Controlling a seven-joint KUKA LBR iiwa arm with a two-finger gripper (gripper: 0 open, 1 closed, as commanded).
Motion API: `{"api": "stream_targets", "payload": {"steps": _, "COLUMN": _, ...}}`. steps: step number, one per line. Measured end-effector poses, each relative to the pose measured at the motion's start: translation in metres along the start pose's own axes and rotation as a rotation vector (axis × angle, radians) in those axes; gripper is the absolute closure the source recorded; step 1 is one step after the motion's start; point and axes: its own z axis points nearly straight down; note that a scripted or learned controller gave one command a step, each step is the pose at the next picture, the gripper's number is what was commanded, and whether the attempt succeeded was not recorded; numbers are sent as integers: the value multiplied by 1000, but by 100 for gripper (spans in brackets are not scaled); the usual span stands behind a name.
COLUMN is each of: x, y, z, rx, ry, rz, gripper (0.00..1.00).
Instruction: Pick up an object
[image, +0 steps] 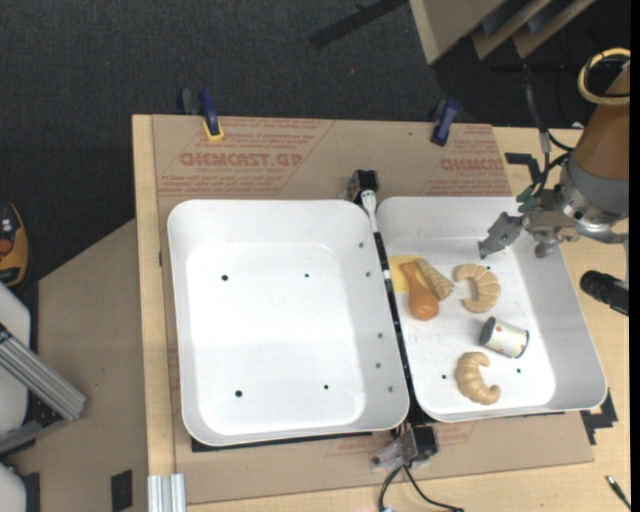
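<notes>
From the fixed camera above the bench, the grey arm with its orange band (603, 150) is reaching in from the right and hanging over the upper part of the right-hand shallow white bin (570, 330). Its two-finger gripper (520, 236) is hovering above the bin floor with its fingers spread apart and nothing between them. Four things are lying in this bin: a tan ridged pastry with an orange carrot-shaped piece (424, 293) leaning against it near the bin's left wall, a golden curved croissant (480, 287) just to the right of that and just below the gripper, a small white cylinder with a dark end (504, 338) lower down, and a second golden croissant (477, 377) near the front edge. The left-hand shallow white bin (285, 325) is sitting beside it, the two touching along a black strip, both resting on a brown printed cardboard sheet (300, 150).
</notes>
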Motion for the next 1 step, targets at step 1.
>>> {"api": "stream_targets", "payload": {"steps": 1, "x": -4, "y": -12, "z": 112, "rx": 10, "ry": 3, "rz": 1, "gripper": 0}}
